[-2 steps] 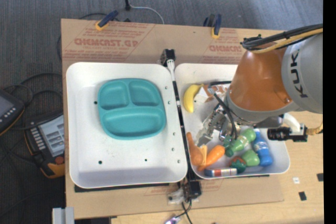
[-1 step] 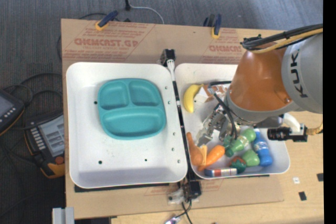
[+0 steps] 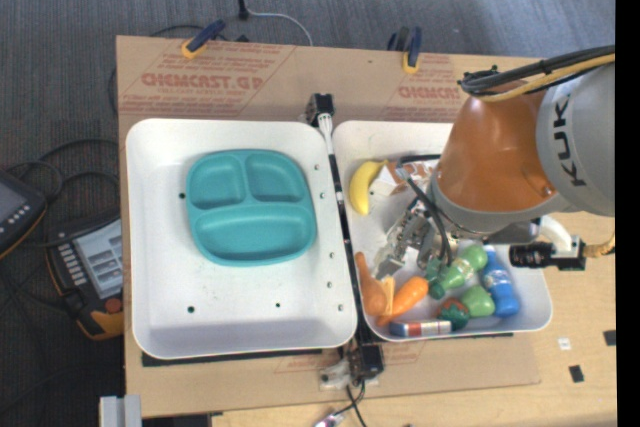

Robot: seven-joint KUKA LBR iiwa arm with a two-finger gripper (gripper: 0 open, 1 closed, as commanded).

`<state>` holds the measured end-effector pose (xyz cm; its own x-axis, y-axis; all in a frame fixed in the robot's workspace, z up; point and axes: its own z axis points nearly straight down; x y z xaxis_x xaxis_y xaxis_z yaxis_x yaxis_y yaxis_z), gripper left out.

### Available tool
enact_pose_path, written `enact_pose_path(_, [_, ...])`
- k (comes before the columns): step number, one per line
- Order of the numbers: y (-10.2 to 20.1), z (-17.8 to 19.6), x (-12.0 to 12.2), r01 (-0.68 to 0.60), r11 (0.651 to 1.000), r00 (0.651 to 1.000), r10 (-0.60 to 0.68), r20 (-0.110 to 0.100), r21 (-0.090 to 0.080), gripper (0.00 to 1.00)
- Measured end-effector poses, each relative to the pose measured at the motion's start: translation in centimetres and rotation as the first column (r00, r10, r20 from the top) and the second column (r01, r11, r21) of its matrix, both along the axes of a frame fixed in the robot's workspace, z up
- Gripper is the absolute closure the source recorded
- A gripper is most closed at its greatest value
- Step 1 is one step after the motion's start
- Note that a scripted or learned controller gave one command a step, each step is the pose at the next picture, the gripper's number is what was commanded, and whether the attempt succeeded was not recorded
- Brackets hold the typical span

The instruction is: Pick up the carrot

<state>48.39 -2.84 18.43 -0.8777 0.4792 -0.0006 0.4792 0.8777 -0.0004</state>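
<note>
The orange carrot [image 3: 408, 295] lies near the front edge of the right bin [image 3: 535, 315], beside a second orange piece [image 3: 371, 293] on its left. My gripper [image 3: 403, 245] hangs in the right bin just above and slightly left of the carrot, under the orange wrist band [image 3: 490, 155]. Nothing is visibly held in it. The arm covers much of the bin's back half.
A yellow banana [image 3: 361, 185] lies at the right bin's back left. Green pieces [image 3: 462, 267], a blue item [image 3: 499, 290] and a marker-like stick [image 3: 425, 326] crowd the front right beside the carrot. The left bin [image 3: 160, 315] holds a teal divided plate [image 3: 250, 205].
</note>
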Motion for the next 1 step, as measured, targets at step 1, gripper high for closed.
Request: enact_pose_path(1, [0.0,0.0,0.0,0.0,1.0,1.0,0.0,0.0,0.0,0.0])
